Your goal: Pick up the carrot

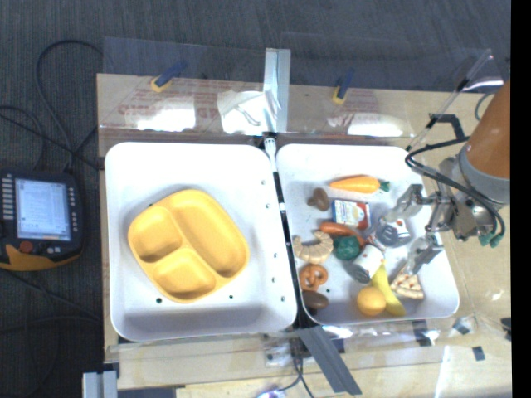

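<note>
Open, empty hand (419, 225) hovers over right bin (431, 301) holding carrot (355, 184) among toy food.

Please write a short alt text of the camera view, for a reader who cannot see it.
Seen from above, the gripper hangs open over the right bin, which holds toy food, with the carrot lying untouched near the bin's far side, to the gripper's left. The left bin holds a yellow divided tray.

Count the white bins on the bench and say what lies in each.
2. The left bin holds a yellow tray. The right bin holds the carrot near its far side among piled toy foods, with the gripper above it.
</note>
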